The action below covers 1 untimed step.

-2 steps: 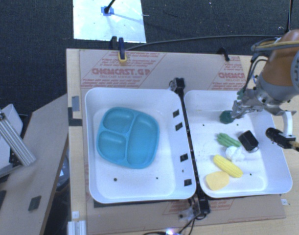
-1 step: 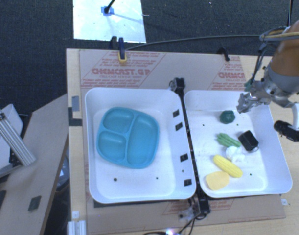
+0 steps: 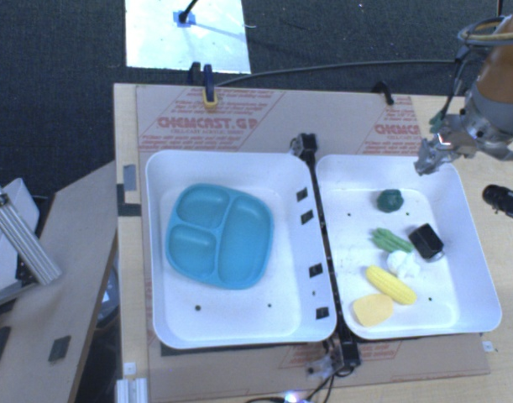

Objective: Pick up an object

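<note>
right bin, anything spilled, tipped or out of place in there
Nothing stands out. The right bin holds a dark green piece, green beans, a black block, corn and a yellow piece, all resting inside.

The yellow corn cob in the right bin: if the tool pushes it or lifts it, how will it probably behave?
The yellow ridged toy corn cob looks rounded and long, so it may roll sideways when pushed. It seems moulded plastic, likely stiff and light. It lies close to a white lump and a flat yellow piece, so a push might disturb them.
</note>
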Each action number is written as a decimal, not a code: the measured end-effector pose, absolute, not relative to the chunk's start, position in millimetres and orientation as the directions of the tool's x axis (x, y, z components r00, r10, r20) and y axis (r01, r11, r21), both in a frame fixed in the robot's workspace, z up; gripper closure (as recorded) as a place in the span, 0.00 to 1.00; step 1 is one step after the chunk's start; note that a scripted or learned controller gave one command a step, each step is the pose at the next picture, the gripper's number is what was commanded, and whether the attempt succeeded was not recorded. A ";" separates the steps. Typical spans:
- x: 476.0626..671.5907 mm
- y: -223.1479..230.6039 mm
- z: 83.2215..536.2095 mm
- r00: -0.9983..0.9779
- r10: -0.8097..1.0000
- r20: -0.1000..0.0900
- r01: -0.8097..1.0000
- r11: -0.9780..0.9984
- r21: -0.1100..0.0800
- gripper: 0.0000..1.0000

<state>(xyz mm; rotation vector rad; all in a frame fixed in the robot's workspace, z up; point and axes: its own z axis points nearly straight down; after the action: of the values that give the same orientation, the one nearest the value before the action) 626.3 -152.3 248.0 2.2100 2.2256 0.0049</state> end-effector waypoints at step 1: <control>602.7 -107.5 250.0 -0.008 1.000 0.002 1.000 0.008 -0.001 1.00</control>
<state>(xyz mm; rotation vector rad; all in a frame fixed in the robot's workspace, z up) 602.7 -107.5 250.0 2.2132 2.2319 0.0008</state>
